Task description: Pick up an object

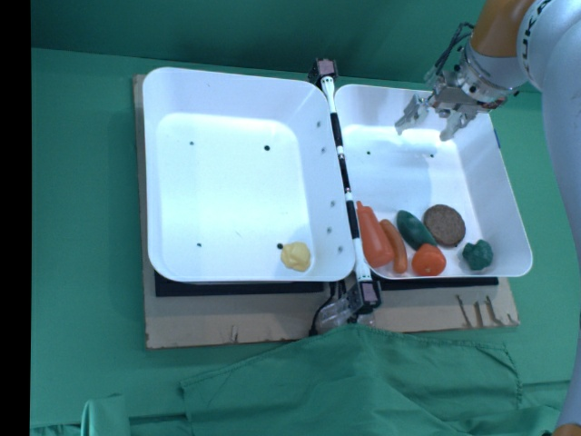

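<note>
Gripper [427, 122] hangs with fingers spread and nothing between them, above the far end of the right bin [508, 209], well away from the food clustered at that bin's near edge. Trouble could come from crowding: two orange carrots [379, 237] lie touching, with a dark green oblong [415, 229], a red-orange lump [428, 260], a flat brown disc [444, 224] and a knobbly green piece [477, 254] packed beside them, so fingers may straddle two. All look smooth, rounded and plasticky, likely to slip. A pale yellow lump [295, 256] sits alone in the left bin [182, 98].
</note>
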### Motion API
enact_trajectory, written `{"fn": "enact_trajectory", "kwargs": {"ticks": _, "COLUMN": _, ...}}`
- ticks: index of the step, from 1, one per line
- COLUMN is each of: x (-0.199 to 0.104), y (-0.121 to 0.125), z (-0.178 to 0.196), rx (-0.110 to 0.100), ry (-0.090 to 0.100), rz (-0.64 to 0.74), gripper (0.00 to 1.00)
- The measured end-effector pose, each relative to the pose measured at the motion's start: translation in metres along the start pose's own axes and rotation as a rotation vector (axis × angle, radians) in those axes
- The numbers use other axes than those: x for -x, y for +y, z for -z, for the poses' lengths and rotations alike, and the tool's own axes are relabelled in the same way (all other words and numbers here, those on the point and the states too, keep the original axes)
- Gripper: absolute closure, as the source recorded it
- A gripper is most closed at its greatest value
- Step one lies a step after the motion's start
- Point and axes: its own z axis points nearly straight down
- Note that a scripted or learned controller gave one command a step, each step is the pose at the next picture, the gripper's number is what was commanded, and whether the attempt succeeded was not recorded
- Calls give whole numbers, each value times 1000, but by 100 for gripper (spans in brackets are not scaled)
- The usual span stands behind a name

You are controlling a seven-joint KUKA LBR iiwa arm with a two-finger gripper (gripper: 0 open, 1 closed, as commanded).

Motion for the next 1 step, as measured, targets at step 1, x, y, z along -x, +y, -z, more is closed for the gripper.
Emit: {"fn": "enact_trajectory", "kwargs": {"ticks": 1, "x": 1, "y": 2, "z": -31, "rx": 9, "ry": -1, "rz": 1, "gripper": 0}}
